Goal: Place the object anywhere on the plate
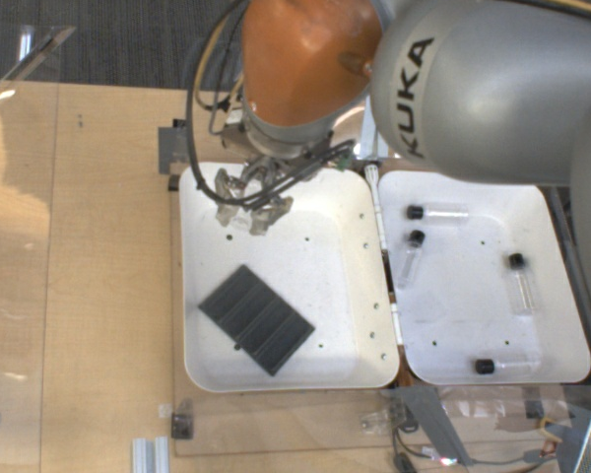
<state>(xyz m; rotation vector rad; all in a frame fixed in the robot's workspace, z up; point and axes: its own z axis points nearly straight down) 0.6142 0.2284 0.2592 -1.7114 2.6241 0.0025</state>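
A dark ribbed square plate [256, 320] lies flat in the near half of the left white bin [347, 264]. My gripper [245, 212] hangs below the orange wrist band over the far-left part of that bin, up and slightly left of the plate and apart from it. Cables and pale, see-through gripper parts blur together there, so I cannot make out anything held. Several clear tubes with black caps lie in the right bin [571, 294]: one at the far left [435, 212], one below it [411, 256], one at the right [518, 282].
Another black-capped tube [500, 367] rests along the right bin's near wall. The big grey arm covers the far side of both bins. Wooden bench top [79, 264] stretches to the left of the bins.
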